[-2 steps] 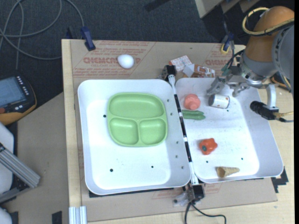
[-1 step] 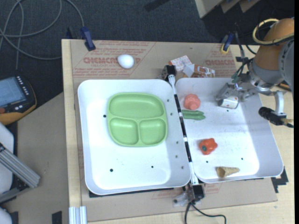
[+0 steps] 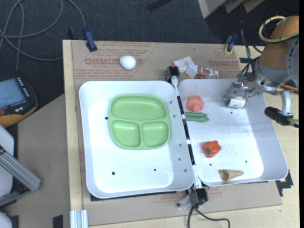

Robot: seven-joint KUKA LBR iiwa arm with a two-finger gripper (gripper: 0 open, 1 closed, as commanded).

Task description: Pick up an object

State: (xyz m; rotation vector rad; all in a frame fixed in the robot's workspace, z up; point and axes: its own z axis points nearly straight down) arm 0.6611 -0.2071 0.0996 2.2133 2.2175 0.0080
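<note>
Objects in right bin (image 3: 266,141): four; jaws (image 3: 234,100) above.

The cardboard sheet (image 3: 142,56) under the bins bears faint red "CHEMCAM" lettering.

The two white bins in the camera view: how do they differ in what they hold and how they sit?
The left bin holds one thing, a green divided tray; the right bin holds several small loose items: a pink piece, a green pod, a red-orange pepper and a tan cone. The gripper is over the right bin's far end, not the left bin. The right bin looks slightly skewed, the left squarer. Both are shallow, white and meet at their inner edges.
</note>
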